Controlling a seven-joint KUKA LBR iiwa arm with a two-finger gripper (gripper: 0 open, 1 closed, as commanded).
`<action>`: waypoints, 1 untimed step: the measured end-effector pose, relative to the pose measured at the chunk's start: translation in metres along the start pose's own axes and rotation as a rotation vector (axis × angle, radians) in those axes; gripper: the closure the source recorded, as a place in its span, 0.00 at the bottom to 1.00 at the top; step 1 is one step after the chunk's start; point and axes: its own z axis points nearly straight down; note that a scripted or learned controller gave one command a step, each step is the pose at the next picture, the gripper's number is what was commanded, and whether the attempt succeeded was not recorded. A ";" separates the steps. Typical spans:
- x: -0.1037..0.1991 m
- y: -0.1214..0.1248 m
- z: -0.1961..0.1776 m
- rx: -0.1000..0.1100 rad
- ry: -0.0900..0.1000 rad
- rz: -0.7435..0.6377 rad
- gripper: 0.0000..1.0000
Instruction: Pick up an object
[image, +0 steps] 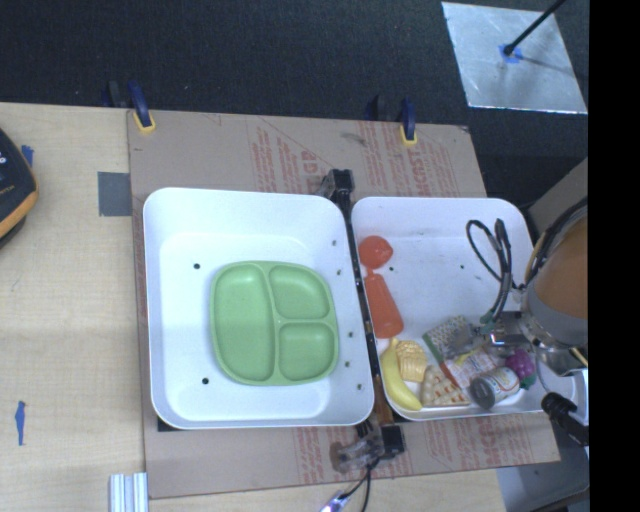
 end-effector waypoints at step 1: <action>0.001 0.001 -0.011 0.001 0.004 -0.005 1.00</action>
